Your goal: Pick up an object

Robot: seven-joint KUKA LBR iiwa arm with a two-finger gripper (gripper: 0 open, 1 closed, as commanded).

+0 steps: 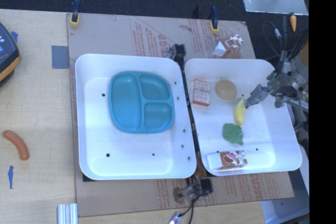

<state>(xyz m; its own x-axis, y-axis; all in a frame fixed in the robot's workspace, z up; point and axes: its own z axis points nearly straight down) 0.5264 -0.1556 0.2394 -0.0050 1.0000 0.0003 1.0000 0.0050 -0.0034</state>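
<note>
I see the table carrying two bins; the left bin holds a blue plate. In the right bin, my tool hovers just beside the banana; whether it's wide or narrow, I can't tell.

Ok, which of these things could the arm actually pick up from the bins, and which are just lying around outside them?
For the job, in the right bin: banana, green leafy piece, round beige item, small carton, second carton. In the left bin: blue divided plate.

Lying about: sausage on the bench, another carton on the cardboard, two clamps.
</note>
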